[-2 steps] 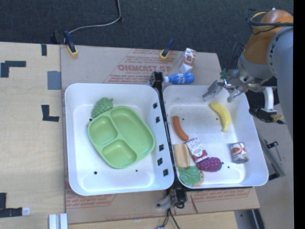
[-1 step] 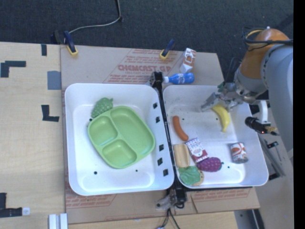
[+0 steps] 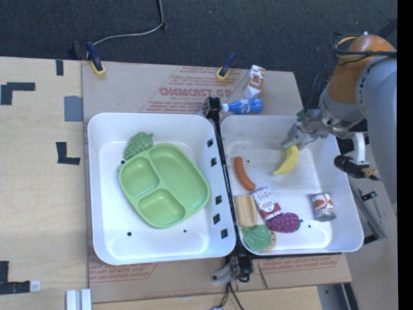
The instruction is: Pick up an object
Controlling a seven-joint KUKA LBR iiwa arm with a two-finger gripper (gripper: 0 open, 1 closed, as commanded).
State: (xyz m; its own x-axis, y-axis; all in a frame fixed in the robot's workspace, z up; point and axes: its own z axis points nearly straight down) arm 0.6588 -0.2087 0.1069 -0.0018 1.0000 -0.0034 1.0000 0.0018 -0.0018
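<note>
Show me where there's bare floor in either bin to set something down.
Left bin: a bare strip along the near wall, below the green plate, and some floor above it, right of the green leafy toy. Right bin: open floor between the sausage, the banana and the can. Its near-left corner is crowded with food toys.

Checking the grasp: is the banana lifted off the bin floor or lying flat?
Lifted, apparently: the banana hangs tilted, top end at the gripper.

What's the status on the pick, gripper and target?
Gripper low in right bin, right at top end of banana; grasp unconfirmed. Banana lies on bin floor. Hot dog and can sit apart, nothing blocking.
</note>
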